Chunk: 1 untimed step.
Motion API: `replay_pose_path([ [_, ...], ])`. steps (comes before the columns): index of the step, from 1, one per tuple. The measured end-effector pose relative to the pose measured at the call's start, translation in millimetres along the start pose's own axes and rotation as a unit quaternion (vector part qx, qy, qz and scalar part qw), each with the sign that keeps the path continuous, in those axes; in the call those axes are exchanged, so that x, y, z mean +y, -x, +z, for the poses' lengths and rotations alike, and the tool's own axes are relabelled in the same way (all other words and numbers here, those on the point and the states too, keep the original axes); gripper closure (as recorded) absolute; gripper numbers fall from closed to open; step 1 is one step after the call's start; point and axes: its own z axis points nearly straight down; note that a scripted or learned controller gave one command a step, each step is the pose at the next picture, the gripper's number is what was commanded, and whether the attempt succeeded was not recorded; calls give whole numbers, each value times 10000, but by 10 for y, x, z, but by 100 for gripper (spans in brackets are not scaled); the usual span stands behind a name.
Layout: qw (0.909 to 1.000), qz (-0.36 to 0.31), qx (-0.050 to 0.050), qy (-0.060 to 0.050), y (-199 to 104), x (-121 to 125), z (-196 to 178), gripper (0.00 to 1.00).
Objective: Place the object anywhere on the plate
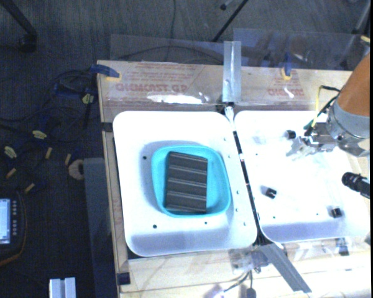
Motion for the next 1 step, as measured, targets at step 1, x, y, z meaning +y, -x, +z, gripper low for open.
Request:
replay_pose_path([
  [1,9976,-696,3,-15,-351,-757,106,100],
])
